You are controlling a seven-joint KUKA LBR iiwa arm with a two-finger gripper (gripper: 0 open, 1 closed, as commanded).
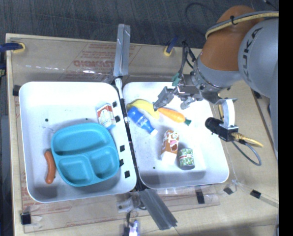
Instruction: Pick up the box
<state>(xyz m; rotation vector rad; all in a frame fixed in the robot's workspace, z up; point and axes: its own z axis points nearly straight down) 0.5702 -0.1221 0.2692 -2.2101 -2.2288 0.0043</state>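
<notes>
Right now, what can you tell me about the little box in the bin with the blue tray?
The little box is small and looks like cardboard, white with red printing on its face. It sits tilted in the left bin, near the top right corner by the divider between the bins. Its lower edge meets or overlaps the rim of the blue tray. The print is too small to read.

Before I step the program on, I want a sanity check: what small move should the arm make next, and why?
Probably shift the tool toward the near side of the right bin. It hangs over the carrot and banana, while a small box stands further forward beside the green can, untouched.
</notes>
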